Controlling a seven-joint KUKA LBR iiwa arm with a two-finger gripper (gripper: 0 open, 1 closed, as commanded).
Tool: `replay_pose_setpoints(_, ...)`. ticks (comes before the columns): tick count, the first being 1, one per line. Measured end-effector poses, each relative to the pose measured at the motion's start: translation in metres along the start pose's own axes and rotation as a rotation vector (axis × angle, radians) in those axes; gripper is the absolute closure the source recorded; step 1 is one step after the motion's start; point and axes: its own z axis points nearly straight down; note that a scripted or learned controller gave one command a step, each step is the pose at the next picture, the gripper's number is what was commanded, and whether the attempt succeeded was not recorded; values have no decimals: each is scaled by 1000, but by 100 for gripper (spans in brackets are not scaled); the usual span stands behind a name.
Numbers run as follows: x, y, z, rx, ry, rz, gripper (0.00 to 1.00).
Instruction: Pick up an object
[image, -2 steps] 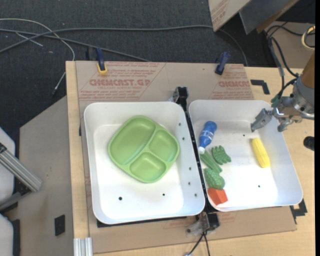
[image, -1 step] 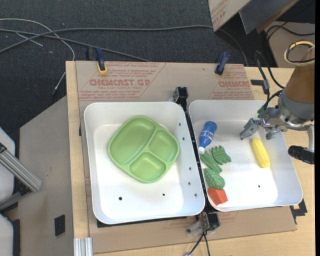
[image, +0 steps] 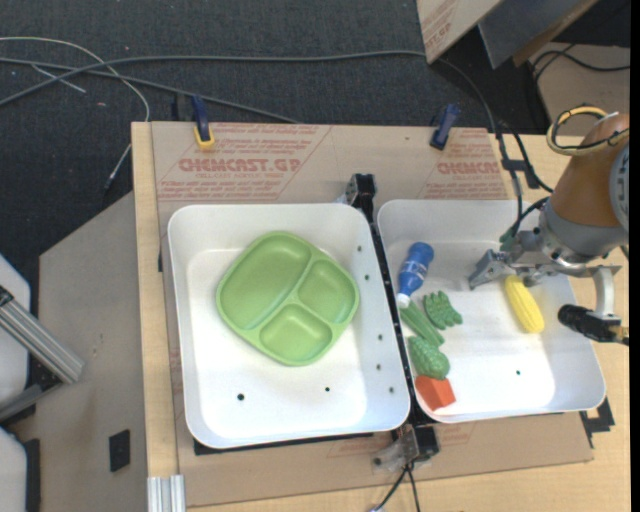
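My gripper (image: 503, 268) hangs low over the right bin (image: 570, 385), near its back right part. A yellow corn cob (image: 524, 305) lies just in front of it and slightly to the right, apart from it. A blue bottle with a white cap (image: 413, 270) lies to the gripper's left. Two green leafy vegetables (image: 438, 310) (image: 428, 352) lie in front of the bottle. At the bin's front left corner sits an orange-red block (image: 435, 392). Nothing shows held in the gripper.
The left bin (image: 200, 400) holds a green divided plate (image: 288, 297) near its middle. Blue clamps (image: 203, 130) (image: 445, 127) pin the cardboard base at the back. The grey and orange arm (image: 590, 205) rises at the right edge.
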Motion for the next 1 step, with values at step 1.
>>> replay_pose_setpoints(1,2,-1,-10,4,6,1,100)
